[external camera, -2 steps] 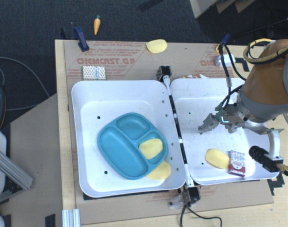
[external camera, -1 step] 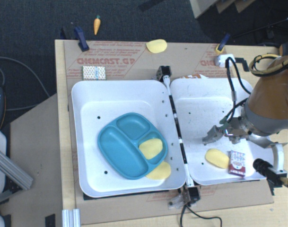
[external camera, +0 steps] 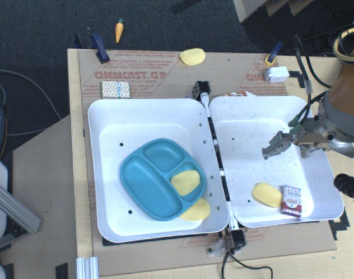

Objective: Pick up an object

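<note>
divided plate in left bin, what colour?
Blue, with a turquoise tint. The divided plate shows best in the camera view, with a yellow piece in one compartment.

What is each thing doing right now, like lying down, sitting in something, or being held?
tool: over the right bin, holding nothing.
blue plate: lying flat in the left bin.
yellow piece on the plate: resting in one compartment.
yellow piece by the plate: lying in the left bin, partly under the plate's edge.
yellow lump: lying in the right bin.
red packet: lying flat beside the lump.
</note>
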`<state>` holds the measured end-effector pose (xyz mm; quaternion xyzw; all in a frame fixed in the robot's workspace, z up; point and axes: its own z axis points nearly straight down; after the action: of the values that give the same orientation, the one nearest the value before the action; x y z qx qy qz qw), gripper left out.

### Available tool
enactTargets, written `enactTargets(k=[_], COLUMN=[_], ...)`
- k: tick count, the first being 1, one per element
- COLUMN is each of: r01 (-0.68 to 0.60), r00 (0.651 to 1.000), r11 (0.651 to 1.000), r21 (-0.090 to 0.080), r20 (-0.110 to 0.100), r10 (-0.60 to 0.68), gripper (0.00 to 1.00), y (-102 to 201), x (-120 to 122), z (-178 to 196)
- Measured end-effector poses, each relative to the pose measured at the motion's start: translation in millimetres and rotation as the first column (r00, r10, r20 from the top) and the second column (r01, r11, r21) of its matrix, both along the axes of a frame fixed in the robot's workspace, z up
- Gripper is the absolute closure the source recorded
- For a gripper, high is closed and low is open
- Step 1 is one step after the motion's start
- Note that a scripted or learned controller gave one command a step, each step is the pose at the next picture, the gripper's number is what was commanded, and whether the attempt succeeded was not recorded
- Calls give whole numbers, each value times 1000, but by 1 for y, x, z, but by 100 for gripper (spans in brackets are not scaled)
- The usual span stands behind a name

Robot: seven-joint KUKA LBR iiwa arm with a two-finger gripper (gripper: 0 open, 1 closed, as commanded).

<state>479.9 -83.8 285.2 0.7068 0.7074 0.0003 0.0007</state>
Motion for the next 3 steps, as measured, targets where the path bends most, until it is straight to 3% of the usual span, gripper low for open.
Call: enactTargets(k=[1, 2, 3], r01=[1, 0, 1], r00=[1000, 1000, 1000], r11=[1000, 1000, 1000], r21=[0, 2, -1], r20=[-3, -3, 0], r10=[-1, 0, -1], gripper=[0, 0, 0], y=[-33, 30, -42], x=[-1, -1, 18], z=[-71, -73, -48])
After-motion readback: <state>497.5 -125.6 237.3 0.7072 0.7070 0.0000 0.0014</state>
